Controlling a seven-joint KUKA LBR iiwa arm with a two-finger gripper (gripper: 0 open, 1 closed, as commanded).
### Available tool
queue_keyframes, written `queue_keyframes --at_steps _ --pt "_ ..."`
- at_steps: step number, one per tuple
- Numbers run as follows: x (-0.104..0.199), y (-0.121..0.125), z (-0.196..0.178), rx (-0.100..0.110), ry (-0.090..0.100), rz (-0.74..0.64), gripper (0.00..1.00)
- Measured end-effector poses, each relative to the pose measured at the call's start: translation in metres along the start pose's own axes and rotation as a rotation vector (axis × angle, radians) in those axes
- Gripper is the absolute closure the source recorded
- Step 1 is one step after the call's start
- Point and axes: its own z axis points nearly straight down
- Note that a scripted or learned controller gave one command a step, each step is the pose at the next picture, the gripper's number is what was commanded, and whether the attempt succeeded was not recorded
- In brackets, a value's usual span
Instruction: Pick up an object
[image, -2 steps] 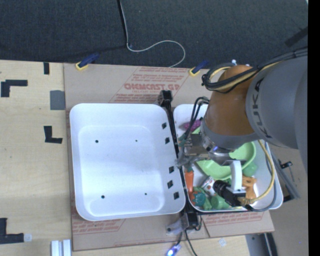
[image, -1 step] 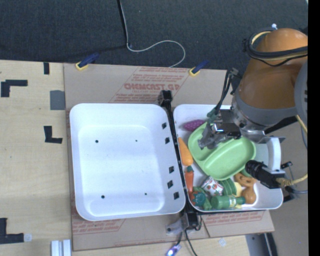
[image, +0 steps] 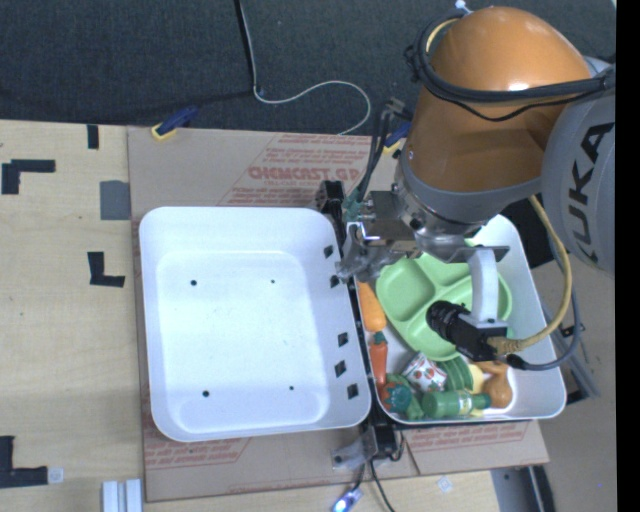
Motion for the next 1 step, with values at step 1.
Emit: queue_keyframes --at_steps 1 --pt "0.0057 0.0001 -0.0146 0.004 -0.003 0.010 1.00"
